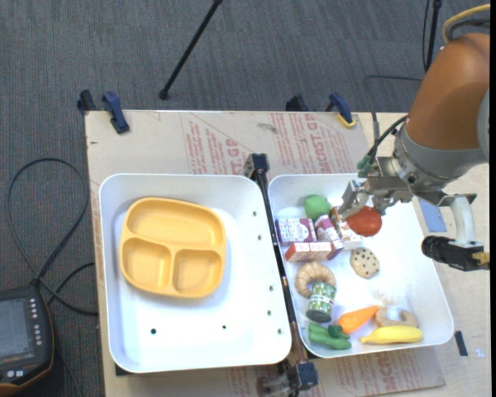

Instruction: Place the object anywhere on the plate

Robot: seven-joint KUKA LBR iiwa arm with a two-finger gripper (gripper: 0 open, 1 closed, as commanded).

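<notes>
A yellow plate (174, 231) with three compartments lies in the left white bin (198, 329), toward its back left. My gripper (365, 211) hangs over the back middle of the right bin (430, 292), far to the right of the plate. A red round object (365, 222), like a tomato, sits between the fingertips, and the gripper is shut on it. The object appears raised slightly above the small cartons below it.
The right bin holds several play foods: a green ball (316, 206), purple and white cartons (296, 229), a cookie (364, 262), a bagel (315, 274), a green can (320, 301), a carrot (360, 317), a banana (393, 334). A divider wall (273, 238) separates the bins.
</notes>
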